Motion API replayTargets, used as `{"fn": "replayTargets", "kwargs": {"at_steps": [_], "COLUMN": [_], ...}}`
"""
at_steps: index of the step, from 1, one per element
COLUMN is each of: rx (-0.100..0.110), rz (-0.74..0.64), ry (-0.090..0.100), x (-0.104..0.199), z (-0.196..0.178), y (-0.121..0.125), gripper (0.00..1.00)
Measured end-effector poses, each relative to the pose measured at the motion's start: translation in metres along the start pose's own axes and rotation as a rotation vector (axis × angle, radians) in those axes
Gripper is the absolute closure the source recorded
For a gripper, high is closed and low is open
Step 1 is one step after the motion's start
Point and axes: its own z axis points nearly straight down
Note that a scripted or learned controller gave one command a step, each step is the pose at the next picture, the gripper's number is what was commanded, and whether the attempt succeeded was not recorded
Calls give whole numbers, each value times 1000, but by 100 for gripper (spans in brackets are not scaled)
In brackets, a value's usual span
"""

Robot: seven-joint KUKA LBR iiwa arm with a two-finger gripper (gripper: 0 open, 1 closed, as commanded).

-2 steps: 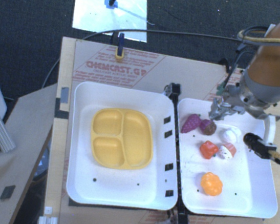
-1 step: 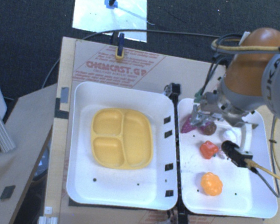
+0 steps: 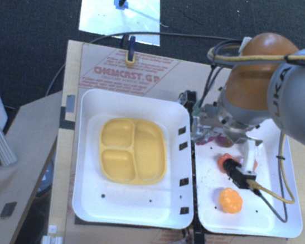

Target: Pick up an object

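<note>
My gripper hangs low over the back left part of the right bin, under the grey wrist and orange band. A dark purple object lies right beneath it, mostly hidden by the gripper body. A red-orange object rests just in front of the gripper, partly behind a white and black part of the tool. An orange lumpy object sits apart, nearer the bin's front. Nothing is visibly lifted off the bin floor.
The left bin holds a yellow divided plate. A ridge with black clips separates the two bins. A yellow cable trails across the right bin's floor toward the right.
</note>
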Motion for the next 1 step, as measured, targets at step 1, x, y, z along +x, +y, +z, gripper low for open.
{"fn": "replayTargets", "kwargs": {"at_steps": [1], "rx": [1], "rz": [0], "ry": [0], "x": [45], "z": [16], "y": [-7], "gripper": [100]}}
